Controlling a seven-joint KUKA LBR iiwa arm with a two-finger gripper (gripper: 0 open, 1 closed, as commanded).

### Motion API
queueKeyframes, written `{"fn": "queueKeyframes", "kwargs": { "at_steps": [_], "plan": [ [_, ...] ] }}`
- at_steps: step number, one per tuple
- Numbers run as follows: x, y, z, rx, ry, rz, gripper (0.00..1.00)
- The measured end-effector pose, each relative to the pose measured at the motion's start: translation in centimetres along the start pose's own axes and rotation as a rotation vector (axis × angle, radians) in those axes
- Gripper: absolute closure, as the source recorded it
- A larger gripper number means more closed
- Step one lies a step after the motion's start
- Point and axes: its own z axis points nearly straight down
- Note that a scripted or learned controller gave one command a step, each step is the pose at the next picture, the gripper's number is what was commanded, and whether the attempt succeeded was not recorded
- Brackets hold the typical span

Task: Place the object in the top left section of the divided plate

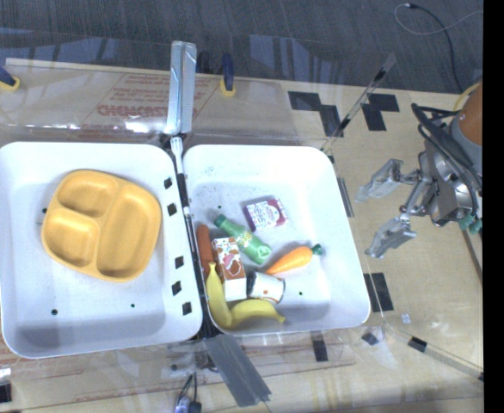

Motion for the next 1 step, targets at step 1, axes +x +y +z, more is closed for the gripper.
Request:
{"fn": "queueKeyframes", "kwargs": {
  "at_steps": [1],
  "plan": [
    [-0.07,0.05,-0.96,0.001,0.001,-0.003,1.0]
  ]
}}
